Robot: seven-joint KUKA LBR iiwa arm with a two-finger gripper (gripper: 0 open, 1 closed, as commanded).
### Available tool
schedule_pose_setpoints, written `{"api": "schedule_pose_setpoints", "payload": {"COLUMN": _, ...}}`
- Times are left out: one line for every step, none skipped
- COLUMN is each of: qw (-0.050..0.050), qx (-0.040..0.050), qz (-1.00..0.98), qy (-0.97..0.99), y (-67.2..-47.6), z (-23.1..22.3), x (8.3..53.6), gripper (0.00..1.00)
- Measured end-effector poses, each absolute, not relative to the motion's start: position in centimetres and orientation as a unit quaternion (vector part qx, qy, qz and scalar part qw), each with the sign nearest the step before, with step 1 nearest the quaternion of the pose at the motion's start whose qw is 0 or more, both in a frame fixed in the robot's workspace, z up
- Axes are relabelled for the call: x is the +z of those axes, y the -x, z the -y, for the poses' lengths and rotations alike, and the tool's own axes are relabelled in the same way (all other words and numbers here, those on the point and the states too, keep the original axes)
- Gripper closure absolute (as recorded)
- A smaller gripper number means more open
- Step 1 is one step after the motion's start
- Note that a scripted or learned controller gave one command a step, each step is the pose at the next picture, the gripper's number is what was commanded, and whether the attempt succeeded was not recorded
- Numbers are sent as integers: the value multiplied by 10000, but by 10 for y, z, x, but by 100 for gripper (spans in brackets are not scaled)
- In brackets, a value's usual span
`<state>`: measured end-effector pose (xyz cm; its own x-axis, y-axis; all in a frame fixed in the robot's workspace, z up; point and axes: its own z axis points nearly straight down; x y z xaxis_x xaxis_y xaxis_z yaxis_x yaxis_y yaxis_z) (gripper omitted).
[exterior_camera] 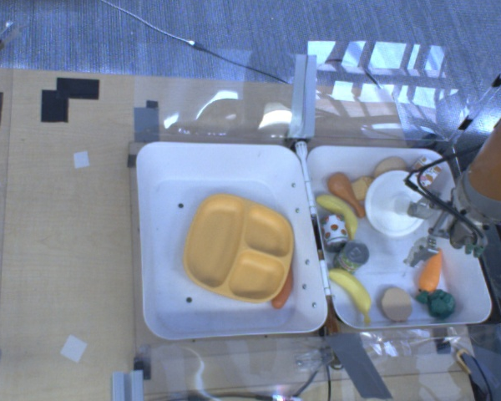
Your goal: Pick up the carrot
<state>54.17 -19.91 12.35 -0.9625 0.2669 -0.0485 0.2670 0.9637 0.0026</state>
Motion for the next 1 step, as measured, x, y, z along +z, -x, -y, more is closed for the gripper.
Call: {"api": "schedule_pose_setpoints", "payload": {"qw": 271, "qx": 21, "qz": -9855, "qy": -1676, "y": -537, "z": 200, "x": 120, "gripper": 0}}
